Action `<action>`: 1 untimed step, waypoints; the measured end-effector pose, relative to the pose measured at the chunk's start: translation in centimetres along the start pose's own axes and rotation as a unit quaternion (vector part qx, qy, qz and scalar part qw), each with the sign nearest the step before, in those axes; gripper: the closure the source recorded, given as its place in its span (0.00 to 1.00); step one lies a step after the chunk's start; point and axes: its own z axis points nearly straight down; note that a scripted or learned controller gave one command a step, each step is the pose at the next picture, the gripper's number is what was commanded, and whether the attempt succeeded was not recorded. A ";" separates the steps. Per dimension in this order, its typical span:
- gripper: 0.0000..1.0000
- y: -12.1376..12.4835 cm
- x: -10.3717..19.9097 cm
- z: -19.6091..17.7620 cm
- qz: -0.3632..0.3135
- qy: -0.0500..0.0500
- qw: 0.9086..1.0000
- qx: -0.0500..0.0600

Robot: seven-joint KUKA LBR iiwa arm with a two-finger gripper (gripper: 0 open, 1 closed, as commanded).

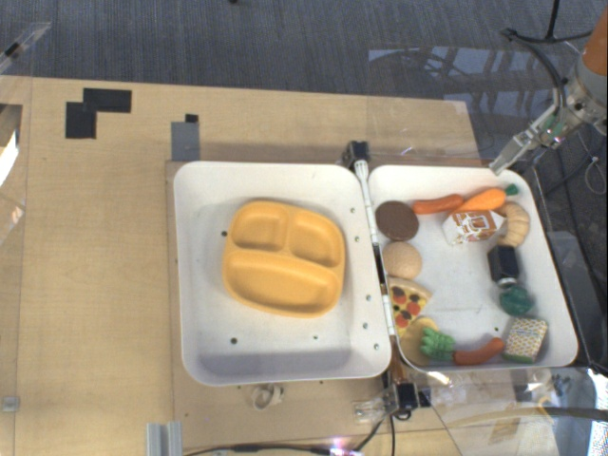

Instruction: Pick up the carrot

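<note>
Gripper: the gripper (503,162) hangs at the two o'clock corner of the right bin (472,293), just past the rim; whether it is open or closed, cannot tell.
Arm: the arm (581,103) slants in from three o'clock, its orange band up at the edge of the view.
Carrot: the carrot (485,199) lies along the right bin's twelve o'clock wall, orange with a green tip pointing toward the gripper; near it, apart from it.
Neighbours: a red-orange sausage (439,204) touches the carrot at its nine o'clock; a small carton (474,224) sits just below at six.
Further out: brown cookie (397,219), pizza slice (409,301), green broccoli (436,342) down the bin's left side.
Left bin: over at nine o'clock, the left bin (204,331) carries a yellow divided plate (284,257), well apart from the action.
</note>
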 end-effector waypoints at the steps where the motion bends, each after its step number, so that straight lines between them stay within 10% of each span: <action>1: 0.00 -0.3 0.3 1.4 -0.223 0.009 0.975 0.004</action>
